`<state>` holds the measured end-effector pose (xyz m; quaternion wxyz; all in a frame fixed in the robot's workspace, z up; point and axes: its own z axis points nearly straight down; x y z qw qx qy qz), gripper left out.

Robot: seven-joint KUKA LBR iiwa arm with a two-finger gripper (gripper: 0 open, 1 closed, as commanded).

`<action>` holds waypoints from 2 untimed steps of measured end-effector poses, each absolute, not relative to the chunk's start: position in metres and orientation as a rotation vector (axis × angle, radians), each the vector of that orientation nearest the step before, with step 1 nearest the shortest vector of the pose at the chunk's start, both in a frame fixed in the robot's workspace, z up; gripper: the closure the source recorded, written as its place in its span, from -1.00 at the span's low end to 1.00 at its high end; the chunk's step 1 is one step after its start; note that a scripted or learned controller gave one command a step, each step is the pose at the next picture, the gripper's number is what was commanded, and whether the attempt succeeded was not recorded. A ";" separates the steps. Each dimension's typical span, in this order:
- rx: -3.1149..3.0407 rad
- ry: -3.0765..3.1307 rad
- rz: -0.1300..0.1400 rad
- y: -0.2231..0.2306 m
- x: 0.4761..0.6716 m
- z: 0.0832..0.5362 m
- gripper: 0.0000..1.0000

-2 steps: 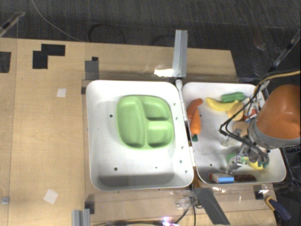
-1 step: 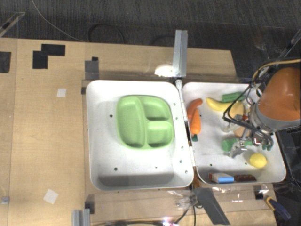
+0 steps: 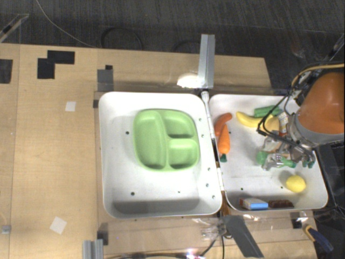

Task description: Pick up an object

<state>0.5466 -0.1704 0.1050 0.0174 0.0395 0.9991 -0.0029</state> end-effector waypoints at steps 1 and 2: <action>-0.346 3.109 -0.007 -0.206 0.563 0.186 1.00; -0.760 3.042 -0.003 -0.196 0.507 0.154 1.00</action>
